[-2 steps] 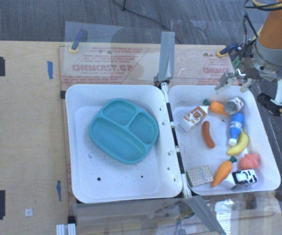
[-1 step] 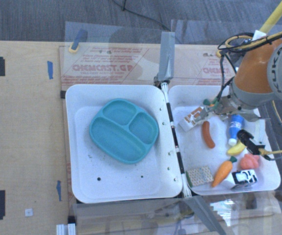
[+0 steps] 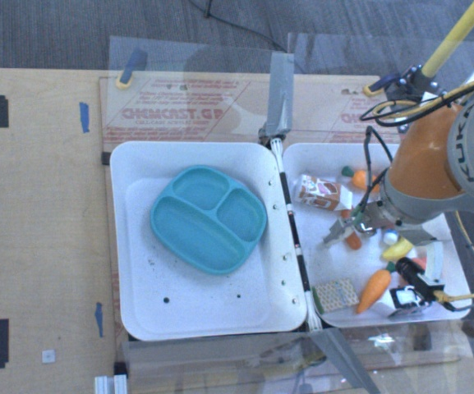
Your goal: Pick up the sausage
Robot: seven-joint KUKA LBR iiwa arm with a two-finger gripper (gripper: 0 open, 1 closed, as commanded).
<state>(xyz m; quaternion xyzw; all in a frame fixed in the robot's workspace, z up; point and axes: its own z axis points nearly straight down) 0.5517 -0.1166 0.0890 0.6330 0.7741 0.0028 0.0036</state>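
Note:
A small reddish-brown sausage (image 3: 353, 240) lies in the right bin (image 3: 442, 314), near its middle. My gripper (image 3: 346, 231) is low over the bin, directly at the sausage, reaching in from the right under the orange wrist band. Its fingers (image 3: 333, 235) are spread apart, so it is open. The sausage shows just below and between the fingers, partly hidden by them. I cannot tell whether the fingers touch it.
A brown-and-white packet (image 3: 319, 191) lies at the right bin's back left. A carrot (image 3: 374, 290), a cracker (image 3: 335, 294), a yellow banana (image 3: 397, 249) and small orange pieces (image 3: 358, 179) lie around the gripper. The left bin (image 3: 130, 302) holds a teal divided plate (image 3: 209, 218).

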